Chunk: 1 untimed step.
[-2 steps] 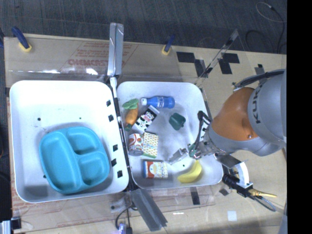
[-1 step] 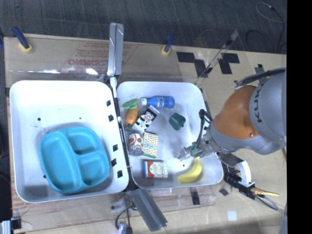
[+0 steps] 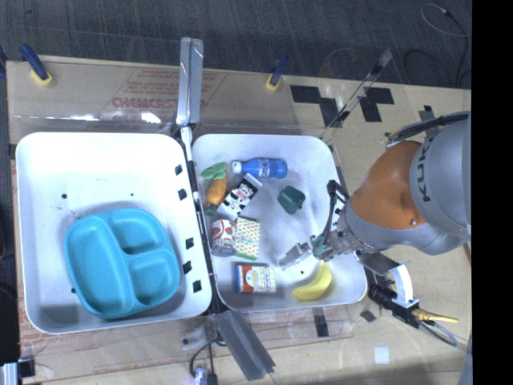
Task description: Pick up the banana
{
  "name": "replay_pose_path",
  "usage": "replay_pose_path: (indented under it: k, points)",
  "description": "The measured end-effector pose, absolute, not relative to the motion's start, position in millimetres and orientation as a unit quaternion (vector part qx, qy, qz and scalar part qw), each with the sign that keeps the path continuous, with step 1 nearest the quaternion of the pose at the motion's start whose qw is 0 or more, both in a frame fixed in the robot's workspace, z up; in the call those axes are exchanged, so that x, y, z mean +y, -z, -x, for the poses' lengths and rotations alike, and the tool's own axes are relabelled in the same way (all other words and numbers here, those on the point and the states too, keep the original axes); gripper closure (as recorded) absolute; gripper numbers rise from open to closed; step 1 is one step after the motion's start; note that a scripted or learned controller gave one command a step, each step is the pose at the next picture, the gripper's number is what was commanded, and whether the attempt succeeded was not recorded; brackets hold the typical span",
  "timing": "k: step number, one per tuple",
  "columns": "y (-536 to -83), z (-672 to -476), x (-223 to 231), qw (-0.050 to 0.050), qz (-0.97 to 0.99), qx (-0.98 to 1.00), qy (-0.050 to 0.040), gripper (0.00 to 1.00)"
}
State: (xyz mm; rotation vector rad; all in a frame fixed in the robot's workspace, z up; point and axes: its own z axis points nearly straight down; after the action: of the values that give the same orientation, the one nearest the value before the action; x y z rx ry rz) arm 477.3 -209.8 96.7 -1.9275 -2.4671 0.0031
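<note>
The banana (image 3: 315, 283) lies in the right bin's (image 3: 341, 163) front right corner, just below the gripper (image 3: 298, 253), beside a small carton (image 3: 256, 278). Whether the fingers are spread or closed, I cannot tell. A good grasp would likely straddle its curved middle, clear of the wall.

Bench (image 3: 96, 95) bears two white bins (image 3: 48, 167), seemingly touching.

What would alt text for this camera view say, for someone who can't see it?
A grey-and-orange robot arm's end effector hovers just above a yellow banana in the right bin, among a blue bottle and small packets. The left bin holds a blue divided tray.
</note>
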Motion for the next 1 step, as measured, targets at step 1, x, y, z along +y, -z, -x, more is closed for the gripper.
replay_pose_path:
  k: [1]
  points:
    - [-106.7, -491.4, -196.9, 0.003, 0.581, -0.814, -0.0008, 0.0]
